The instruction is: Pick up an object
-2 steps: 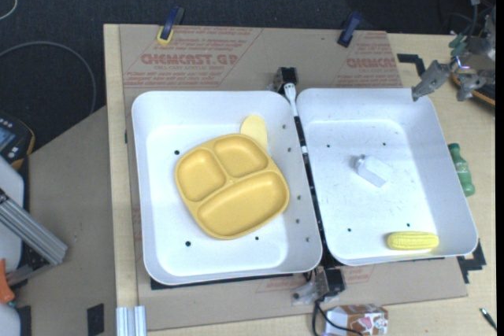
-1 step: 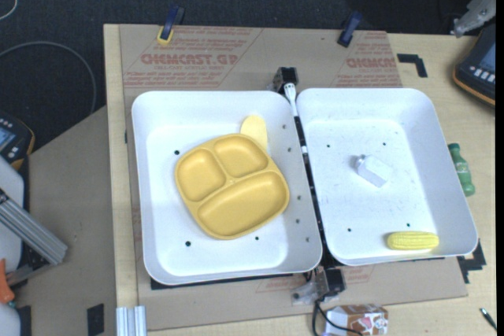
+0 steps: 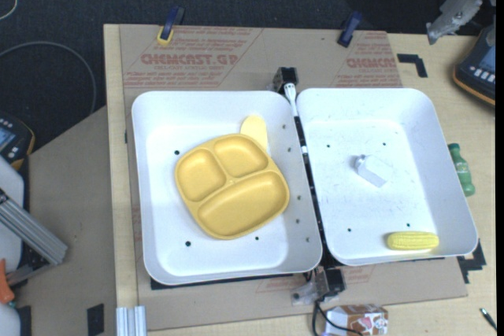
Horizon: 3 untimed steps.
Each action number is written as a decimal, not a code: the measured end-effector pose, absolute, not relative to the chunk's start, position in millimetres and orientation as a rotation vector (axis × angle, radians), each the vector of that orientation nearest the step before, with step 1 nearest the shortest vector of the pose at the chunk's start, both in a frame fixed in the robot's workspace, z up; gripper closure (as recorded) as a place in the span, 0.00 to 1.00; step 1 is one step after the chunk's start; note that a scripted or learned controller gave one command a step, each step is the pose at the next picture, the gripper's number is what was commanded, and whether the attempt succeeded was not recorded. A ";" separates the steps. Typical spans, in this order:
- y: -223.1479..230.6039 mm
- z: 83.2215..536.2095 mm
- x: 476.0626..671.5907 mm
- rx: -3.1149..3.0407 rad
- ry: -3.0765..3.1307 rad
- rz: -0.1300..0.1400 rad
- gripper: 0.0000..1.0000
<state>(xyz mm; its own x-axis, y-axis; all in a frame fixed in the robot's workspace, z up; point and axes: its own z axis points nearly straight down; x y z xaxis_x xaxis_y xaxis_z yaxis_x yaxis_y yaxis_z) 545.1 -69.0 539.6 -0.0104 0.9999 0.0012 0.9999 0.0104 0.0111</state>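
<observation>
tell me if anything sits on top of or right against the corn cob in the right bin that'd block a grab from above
Nothing visible does. The corn cob lies alone near the front edge of the right bin, with bare bin floor behind it. The small grey block sits apart, near the bin's middle. The bin's front wall runs close beside the cob, which could crowd a finger.

Claw (image 3: 455, 10) at far upper right (partly cut by edge), pale grey, tilted.
</observation>
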 end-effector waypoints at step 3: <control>31.3 479.4 479.2 2.210 2.239 -0.002 1.00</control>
<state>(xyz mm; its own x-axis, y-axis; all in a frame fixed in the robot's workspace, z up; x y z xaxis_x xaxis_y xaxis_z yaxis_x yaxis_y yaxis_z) 479.2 31.3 479.4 -0.0127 0.9999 0.0021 0.9999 0.0127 -0.0040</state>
